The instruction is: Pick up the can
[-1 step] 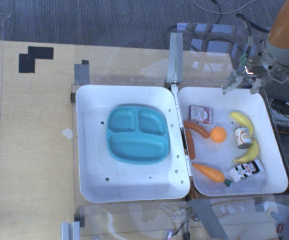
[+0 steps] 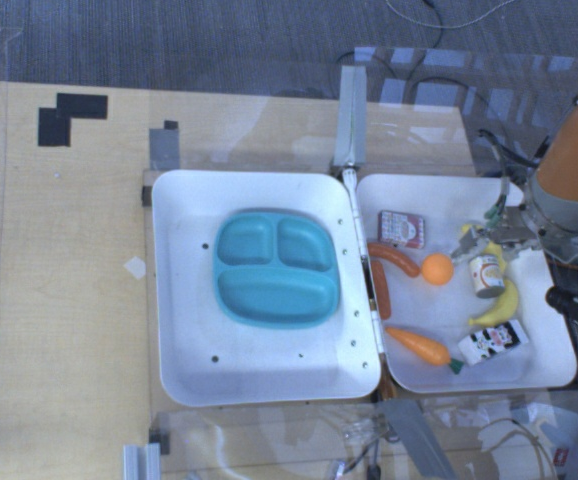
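The can (image 2: 486, 274) lies just below the gripper (image 2: 487, 234), beside the banana (image 2: 499, 308); how the jaws stand, I cannot tell.

The light wooden bench (image 2: 69, 298) holds two shallow white plastic bins side by side. The left bin (image 2: 184, 358) and the right bin (image 2: 559, 368) touch. Black tape squares (image 2: 69, 116) stick on the bench, far left.

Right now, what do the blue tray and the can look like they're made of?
Blue tray: likely moulded plastic, with a matte, uniform colour and soft rounded compartments. Can: probably metal with a printed label, going by its pale lid, though it is too small to be sure.
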### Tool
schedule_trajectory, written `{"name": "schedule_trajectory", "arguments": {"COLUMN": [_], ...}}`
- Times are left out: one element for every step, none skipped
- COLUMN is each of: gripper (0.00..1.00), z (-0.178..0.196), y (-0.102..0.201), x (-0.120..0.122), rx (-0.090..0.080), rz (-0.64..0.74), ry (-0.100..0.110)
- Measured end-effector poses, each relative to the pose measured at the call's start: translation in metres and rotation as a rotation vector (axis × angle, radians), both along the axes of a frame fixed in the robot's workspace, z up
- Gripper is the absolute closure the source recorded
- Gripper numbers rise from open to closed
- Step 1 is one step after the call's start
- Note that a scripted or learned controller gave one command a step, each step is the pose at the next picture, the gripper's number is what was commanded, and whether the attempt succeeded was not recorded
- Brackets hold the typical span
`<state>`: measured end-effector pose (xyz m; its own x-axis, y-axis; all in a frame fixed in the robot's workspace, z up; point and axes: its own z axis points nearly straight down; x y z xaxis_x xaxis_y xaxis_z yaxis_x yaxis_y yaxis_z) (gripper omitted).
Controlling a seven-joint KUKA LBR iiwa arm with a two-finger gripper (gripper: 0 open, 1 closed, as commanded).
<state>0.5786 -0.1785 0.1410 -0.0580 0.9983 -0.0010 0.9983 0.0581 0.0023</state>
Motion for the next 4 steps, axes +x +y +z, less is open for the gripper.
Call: {"name": "schedule_trajectory", "arguments": {"gripper": [0.0, 1.0, 1.0, 1.0], "z": [-0.052, -0.038, 0.071, 0.105], "y": [-0.026, -0.027, 0.028, 0.004], "x": [-0.022, -0.019, -0.024, 0.007], "rx": [-0.001, -0.005, 0.001, 0.001], "rz": [0.011, 0.012, -0.231, -0.479], "ry": [-0.01, -0.019, -0.004, -0.003]}}
